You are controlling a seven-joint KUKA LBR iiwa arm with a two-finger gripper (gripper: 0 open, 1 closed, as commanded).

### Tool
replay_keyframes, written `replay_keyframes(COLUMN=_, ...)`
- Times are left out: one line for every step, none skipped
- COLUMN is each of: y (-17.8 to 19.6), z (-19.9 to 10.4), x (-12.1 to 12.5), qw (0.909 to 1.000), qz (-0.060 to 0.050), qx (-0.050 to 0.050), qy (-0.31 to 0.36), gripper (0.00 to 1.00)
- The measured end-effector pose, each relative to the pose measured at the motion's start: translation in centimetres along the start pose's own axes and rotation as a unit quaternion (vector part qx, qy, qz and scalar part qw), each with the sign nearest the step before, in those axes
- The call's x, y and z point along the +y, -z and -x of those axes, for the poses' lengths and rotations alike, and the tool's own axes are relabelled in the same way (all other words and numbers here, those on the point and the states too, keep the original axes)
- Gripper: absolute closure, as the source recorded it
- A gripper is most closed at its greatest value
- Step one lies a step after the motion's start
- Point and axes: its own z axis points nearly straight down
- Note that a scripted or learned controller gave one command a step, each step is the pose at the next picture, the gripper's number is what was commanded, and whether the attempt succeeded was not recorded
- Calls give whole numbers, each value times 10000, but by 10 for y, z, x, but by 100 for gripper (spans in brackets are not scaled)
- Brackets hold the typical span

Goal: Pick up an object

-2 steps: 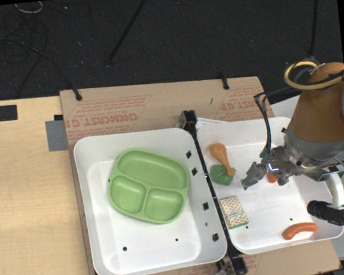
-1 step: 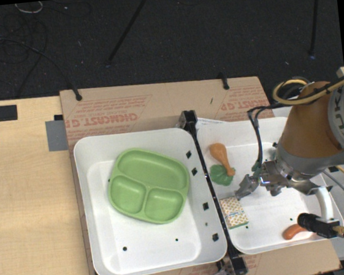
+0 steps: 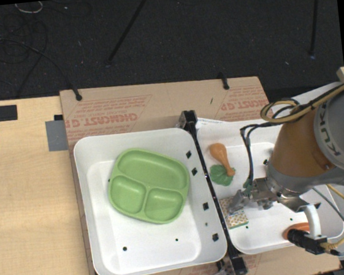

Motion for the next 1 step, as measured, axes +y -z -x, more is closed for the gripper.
replay_keyframes(y=12, z=2, x=1, qw=10000, qz=12, qx=-2, qy=-26, gripper=100)
